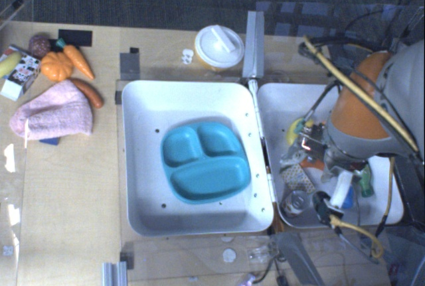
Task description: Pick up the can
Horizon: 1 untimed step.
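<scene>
Approach step, judging by claw (pixel 330 180), grip state untellable, hovering at two o'clock of can (pixel 294 202); next, descent onto it.

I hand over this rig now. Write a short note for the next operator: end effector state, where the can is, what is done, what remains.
End effector: low over the right bin, among clutter; whether it grips anything cannot be told.
Can: lying in the right bin's near-left corner, beside the end effector, not lifted.
Left bin: holds a blue divided tray, not part of the job.
Done: arm has reached into the right bin.
Left: grasp the can and lift it clear.
</scene>
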Motion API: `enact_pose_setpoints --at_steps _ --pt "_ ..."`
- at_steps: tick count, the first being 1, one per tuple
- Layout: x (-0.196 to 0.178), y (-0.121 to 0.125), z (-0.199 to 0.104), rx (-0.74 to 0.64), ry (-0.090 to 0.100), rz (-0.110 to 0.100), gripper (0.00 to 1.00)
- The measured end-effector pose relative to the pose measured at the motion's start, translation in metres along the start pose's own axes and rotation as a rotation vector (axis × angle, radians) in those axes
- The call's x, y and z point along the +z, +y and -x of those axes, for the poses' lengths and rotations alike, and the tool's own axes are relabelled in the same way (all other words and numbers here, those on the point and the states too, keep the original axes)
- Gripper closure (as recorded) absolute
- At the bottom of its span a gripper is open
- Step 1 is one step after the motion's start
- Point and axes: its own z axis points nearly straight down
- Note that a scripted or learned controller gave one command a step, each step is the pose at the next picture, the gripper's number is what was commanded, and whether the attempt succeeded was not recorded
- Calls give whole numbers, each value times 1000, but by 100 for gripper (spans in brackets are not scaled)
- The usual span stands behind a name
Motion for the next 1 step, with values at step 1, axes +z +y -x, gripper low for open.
enact_pose_setpoints --at_steps 1 --pt "56 26 57 -53 0 0 0"
